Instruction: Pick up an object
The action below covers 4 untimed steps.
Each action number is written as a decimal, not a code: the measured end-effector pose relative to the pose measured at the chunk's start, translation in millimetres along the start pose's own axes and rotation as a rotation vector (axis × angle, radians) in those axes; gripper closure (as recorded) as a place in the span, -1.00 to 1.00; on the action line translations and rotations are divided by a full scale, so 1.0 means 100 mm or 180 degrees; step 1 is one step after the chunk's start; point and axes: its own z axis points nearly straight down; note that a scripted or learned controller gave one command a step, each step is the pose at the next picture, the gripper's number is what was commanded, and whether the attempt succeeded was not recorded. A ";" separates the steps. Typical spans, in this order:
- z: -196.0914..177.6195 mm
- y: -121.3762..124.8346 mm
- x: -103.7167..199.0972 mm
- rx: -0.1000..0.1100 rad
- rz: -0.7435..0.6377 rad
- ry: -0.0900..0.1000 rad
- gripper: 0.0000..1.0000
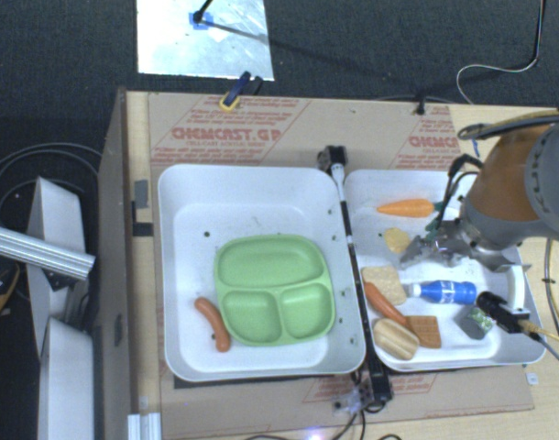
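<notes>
Tool [424, 246] hung low in the right bin [527, 360], just right of a small yellow piece [397, 239]; whether released or clenched could not be told. Judged to be the approach step, nothing lifted yet. Next called for: settling on one object and closing squarely on it.

Nearby in that bin lay an orange carrot [406, 208] on the far side, a blue bottle [447, 291] just nearer, plus a sausage [385, 302], cracker [425, 330] and bread roll [395, 338].

Left bin [183, 186] held a green divided tray [272, 288] and another sausage [213, 324] beside it.
</notes>
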 end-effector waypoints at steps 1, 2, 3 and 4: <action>0.00 -0.50 -0.61 0.0002 0.0013 -0.0009 -1.00; -1.13 0.05 -0.13 -0.0017 -0.0004 -0.0006 -1.00; 0.00 -0.34 -0.11 -0.0004 0.0008 -0.0004 -1.00; -0.01 0.52 -0.34 -0.0010 -0.0003 -0.0007 -1.00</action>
